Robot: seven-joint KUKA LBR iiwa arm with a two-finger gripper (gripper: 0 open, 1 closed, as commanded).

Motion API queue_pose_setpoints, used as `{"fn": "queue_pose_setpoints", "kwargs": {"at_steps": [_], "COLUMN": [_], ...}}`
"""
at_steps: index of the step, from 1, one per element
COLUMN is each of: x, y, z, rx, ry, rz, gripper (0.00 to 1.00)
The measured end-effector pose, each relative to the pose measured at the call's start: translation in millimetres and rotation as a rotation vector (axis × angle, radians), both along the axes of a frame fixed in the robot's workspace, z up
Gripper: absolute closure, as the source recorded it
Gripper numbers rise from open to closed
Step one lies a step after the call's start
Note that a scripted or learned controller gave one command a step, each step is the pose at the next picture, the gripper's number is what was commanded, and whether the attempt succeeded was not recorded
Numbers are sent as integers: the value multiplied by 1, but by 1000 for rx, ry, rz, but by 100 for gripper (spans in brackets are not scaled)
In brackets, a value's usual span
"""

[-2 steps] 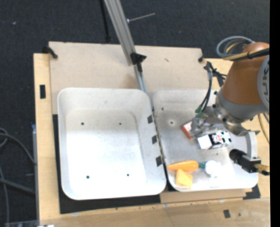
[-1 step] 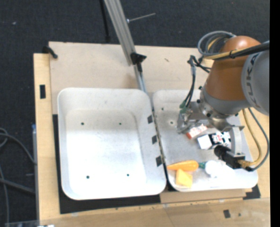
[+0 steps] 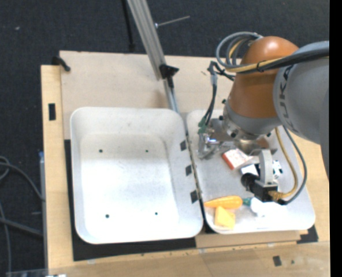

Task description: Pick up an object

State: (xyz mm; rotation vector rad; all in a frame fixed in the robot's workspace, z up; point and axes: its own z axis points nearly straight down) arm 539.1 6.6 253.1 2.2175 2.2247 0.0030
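Note:
My gripper (image 3: 207,145) hangs low over the left part of the right bin (image 3: 301,212), close to the wall it shares with the other bin. The orange wrist band and grey arm cover the bin's far half. A small red-and-white box (image 3: 235,158) lies just right of the gripper, apart from it. At the bin's front edge lie an orange carrot-shaped piece (image 3: 223,202) and a yellow block (image 3: 225,217) touching it. A white object with a teal tip (image 3: 259,205) lies to their right.
The left bin (image 3: 78,126) sits alongside, its wall (image 3: 189,160) meeting the right bin's. A slanted aluminium post (image 3: 149,33) rises behind the bins, with a black clamp (image 3: 168,71) on it. The wooden bench edge (image 3: 246,251) runs along the front.

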Motion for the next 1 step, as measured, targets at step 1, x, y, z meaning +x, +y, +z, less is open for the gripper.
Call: {"fn": "queue_pose_setpoints", "kwargs": {"at_steps": [1], "x": [7], "y": [41], "z": [-8], "rx": [-2], "ry": [0], "rz": [2], "gripper": [100]}}
